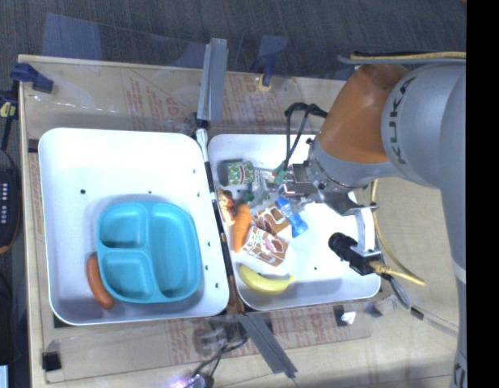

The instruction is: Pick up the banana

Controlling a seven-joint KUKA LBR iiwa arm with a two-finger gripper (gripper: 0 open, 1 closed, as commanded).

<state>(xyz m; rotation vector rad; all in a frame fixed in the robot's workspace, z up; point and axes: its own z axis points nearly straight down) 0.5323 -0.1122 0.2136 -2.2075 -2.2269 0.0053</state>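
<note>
The banana (266, 280) is laid flat, pointed from nine to three o'clock, in the right bin (338, 291). The gripper (286, 186) state cannot be told.

One fixed camera looks down on the bench (112, 79) from above at a slant, far enough back to take in both white bins: the left bin (63, 160) and the right bin (330, 281) side by side. The arm (411, 128) enters from the right, large and near the lens.
</note>
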